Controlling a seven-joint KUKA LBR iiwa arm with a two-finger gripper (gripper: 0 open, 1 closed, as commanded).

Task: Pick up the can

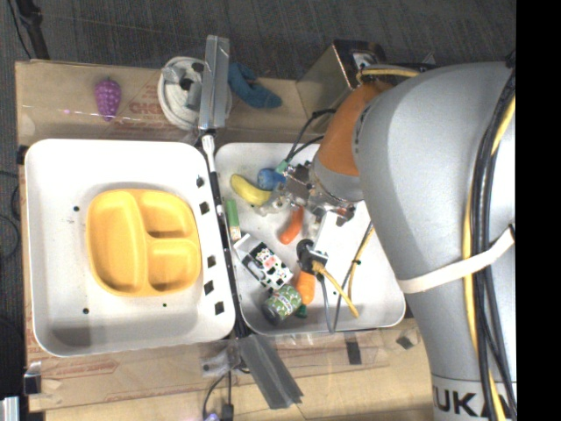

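Presently we are logging, largest first:

- Arm (438,191): it is reaching in from the right over the right bin (386,301).
- Left bin (53,323): it is carrying a yellow divided tray (145,239).
- Bench: brown board is showing at the far edge, with dark floor beyond.
- Gripper (294,198): it is hanging above the far half of the right bin, beside a banana (248,189). We are unable to tell whether it is released or clenched.
- Can (283,303): green, it is lying at the near left of the right bin, touching a black-and-white box (267,266), just beside an orange piece (304,286).

We are judging the approach still unmade. We are advising a straight descent and a grip across the can's body, as its neighbours are crowding it.
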